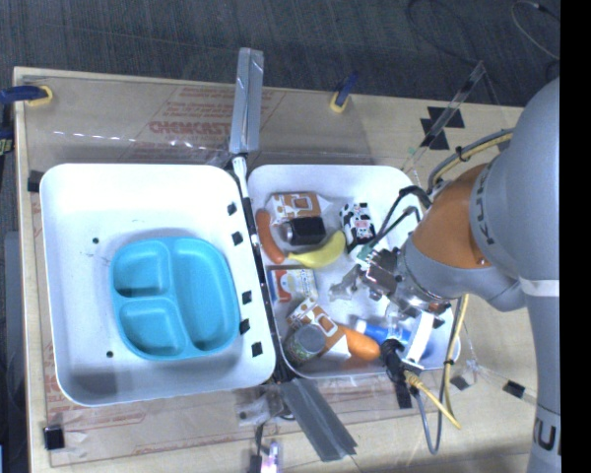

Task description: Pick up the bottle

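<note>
The grey arm's two-finger gripper hung low over the middle of the right-hand shallow white bin; whether it was released or clenched could not be told. The orange bottle with a blue cap lay on its side at that bin's near edge, just below the gripper, beside a round tin.

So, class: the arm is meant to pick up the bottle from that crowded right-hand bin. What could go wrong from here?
1. Clutter: the right bin packs a banana, cartons and a can close together, so the pincer may well nudge or grab a neighbour.
2. Which item is the bottle is hard to tell; the orange object near the front wall is one guess, so the wrong thing might be picked.
3. Cables hanging by the wrist could snag the bin's rim.
</note>
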Tool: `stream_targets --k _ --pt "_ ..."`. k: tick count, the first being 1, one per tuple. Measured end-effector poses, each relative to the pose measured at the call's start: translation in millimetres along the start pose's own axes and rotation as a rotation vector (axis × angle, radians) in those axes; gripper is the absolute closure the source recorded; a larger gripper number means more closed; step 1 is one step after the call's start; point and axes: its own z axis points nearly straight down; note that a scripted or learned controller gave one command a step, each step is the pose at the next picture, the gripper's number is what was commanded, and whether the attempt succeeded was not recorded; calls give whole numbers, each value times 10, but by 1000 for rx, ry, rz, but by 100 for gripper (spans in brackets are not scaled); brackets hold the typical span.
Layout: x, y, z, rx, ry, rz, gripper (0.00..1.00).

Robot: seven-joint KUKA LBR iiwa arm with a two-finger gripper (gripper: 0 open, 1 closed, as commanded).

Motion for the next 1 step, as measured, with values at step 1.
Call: stream_targets --k 1 --pt "-9 -9 -81 6 -2 -5 100"
